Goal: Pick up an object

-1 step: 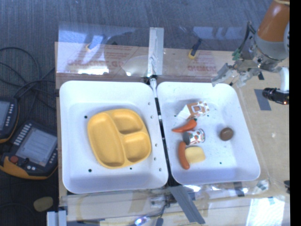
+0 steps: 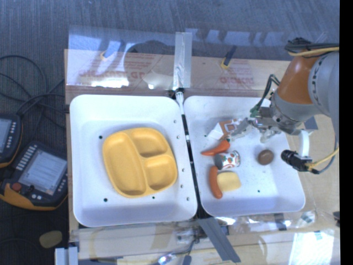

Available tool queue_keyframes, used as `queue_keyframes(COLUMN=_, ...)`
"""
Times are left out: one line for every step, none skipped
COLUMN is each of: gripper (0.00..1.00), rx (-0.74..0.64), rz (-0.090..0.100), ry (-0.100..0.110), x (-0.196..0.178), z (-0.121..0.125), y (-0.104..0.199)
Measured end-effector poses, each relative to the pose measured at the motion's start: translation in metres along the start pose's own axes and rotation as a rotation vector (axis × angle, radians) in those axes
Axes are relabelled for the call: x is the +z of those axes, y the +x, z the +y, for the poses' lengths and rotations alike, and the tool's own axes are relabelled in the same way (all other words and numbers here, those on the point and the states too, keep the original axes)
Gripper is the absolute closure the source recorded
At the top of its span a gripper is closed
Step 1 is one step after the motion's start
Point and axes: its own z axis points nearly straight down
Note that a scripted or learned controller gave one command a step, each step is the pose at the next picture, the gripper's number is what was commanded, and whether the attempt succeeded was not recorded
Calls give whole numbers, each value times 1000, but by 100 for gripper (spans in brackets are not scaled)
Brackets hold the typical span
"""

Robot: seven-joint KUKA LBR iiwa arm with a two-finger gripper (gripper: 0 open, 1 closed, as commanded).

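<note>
Where jaws [image 2: 238, 127] hover, orange carrot [image 2: 217, 148].

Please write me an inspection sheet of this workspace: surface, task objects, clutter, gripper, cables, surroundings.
Surface: two shallow white plastic bins side by side, left bin and right bin, on a bench.
Task objects: in the right bin, orange carrot-shaped toy, orange sausage-shaped toy, pale yellow block, small round brown object, small grey-and-white patterned object.
Clutter: yellow three-compartment plastic tray in the left bin.
Gripper: two-finger gripper low over the right bin's upper part; grip state unclear.
Cables: black cables on the floor at left.
Surroundings: two handheld control pendants on grey carpet.
</note>
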Motion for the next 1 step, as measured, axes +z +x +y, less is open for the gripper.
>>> queue_keyframes(gripper=0, rx=0, rz=0, ry=-13, x=38, z=-66, y=80)
